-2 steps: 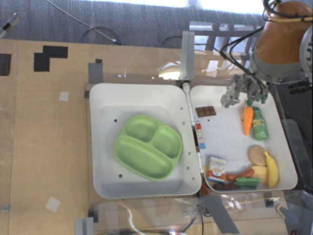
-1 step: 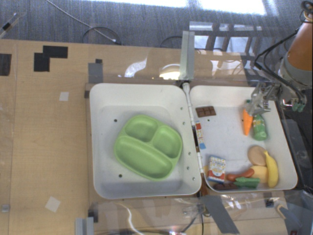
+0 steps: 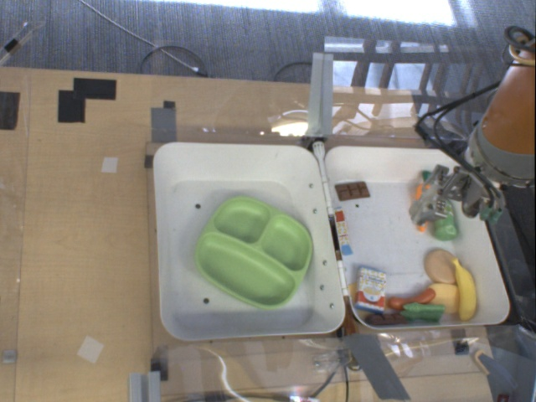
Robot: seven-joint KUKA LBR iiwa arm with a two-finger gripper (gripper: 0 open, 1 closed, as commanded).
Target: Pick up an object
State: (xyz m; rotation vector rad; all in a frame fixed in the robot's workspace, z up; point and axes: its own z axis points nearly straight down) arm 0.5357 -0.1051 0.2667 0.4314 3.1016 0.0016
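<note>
Pincer (image 3: 434, 210) | grip state: cannot tell | green object (image 3: 445, 227) just below, touching | right bin (image 3: 381, 224)

A robotics lab, by the look of it. Plywood bench (image 3: 75, 249) marked with black tape squares (image 3: 85, 97). Two white bins (image 3: 243, 170) fixed side by side, cables (image 3: 172, 57) trailing over grey carpet, a grey-and-orange robot arm (image 3: 507, 132) over play food (image 3: 463, 287).

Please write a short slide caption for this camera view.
Tool over the right bin near a green object; green divided plate in the left bin.
</note>
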